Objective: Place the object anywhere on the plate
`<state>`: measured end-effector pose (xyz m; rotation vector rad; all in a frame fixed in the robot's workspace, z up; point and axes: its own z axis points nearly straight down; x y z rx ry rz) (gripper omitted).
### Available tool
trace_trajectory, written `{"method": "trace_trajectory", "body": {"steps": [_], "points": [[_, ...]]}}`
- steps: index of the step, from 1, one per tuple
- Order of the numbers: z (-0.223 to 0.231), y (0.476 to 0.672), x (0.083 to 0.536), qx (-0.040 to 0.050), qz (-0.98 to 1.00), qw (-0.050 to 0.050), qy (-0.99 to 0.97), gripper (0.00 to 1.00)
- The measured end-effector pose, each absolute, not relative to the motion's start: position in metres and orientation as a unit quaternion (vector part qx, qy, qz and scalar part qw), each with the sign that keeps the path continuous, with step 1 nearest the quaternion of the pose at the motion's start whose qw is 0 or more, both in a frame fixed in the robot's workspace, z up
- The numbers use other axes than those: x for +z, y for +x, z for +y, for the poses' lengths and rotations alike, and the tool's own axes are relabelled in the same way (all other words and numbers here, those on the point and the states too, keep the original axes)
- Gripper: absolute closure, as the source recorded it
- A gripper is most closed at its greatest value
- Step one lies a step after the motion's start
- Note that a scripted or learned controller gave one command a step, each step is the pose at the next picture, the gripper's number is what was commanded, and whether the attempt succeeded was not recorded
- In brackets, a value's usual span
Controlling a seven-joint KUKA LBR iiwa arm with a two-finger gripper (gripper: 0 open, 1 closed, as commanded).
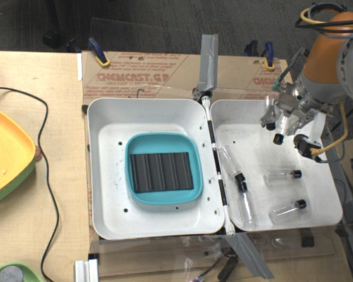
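So, nothing placed yet as far as I can see.

Left to right: yellow dishes stacked at the table's 9 o'clock edge, with a black cable looping past them. Not part of the job.

Left bin: the teal plate sits roughly centred, with a dark ribbed insert in its well. No vial on it. So the target is ready and unused.

Right bin: all the candidate objects are here. One clear vial with a black cap lies along the bin's 9 o'clock wall, another clear tube just below it toward 7 o'clock. Two more capped vials, one near 4 o'clock and one near 5 o'clock, well apart from the plate. All are lying flat on the bin floor.

Tool hangs over the right bin's 1 o'clock corner, above the floor, clear of every vial. Nothing visible between its fingers. Can't tell whether they're apart or together; the angle and clutter around the wrist hide it.

Judgement: task at the start. Still to do: descend on a vial, grasp, lift, carry across the divider toward 9 o'clock, release on the plate.
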<state>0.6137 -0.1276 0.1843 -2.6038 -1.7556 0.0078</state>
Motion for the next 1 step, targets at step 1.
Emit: {"method": "trace_trajectory", "body": {"steps": [1], "points": [[-0.1277, 0.6139, 0.1847, 0.0021, -0.559, 0.000, -0.829, 0.00]]}}
